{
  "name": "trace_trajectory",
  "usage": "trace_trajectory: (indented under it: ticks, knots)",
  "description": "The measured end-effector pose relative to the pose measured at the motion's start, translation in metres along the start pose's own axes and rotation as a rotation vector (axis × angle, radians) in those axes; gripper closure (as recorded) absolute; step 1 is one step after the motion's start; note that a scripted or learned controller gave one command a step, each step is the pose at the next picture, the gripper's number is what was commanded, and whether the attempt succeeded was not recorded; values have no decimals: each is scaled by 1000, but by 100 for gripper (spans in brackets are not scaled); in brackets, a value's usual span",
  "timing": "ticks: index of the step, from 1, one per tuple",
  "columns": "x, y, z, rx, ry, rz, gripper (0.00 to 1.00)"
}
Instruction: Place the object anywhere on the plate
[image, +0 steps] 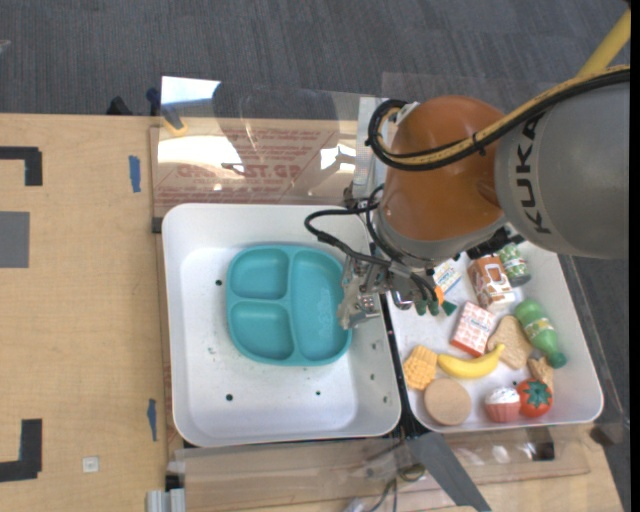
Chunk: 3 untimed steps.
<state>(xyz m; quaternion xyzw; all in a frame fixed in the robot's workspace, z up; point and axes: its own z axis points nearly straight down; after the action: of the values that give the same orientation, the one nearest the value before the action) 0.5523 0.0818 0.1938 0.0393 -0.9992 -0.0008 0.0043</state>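
Hovering at frame centre: gripper (362, 300) over the right rim of the teal plate (285, 305). Grasp impossible to judge. Probably the release step (object unidentified); next, lowering over the plate.

The arm (470, 180) runs out of the picture at the right and top edges, and its orange wrist covers the far left corner of the right bin (585, 400) along with whatever lies under it there. The gripper (362, 300) is a tangle of metal and cable at the right rim of the teal plate (280, 305), too cluttered to tell how it stands or whether anything sits in it. The print on the small cartons (480, 300) and on the clear sheet (250, 165) at the far side is too blurred to read, and the worktop (70, 300) is cut by the left and near edges.
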Motion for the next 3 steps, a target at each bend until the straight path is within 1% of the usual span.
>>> trace_trajectory:
  ticks: [1,2,3]
  knots:
    - [-70,-21,-102,3,-24,-202,100]
    - [-114,-6,-51,1,-15,-288,100]
    - [-84,-41,-23,4,-11,-657,100]
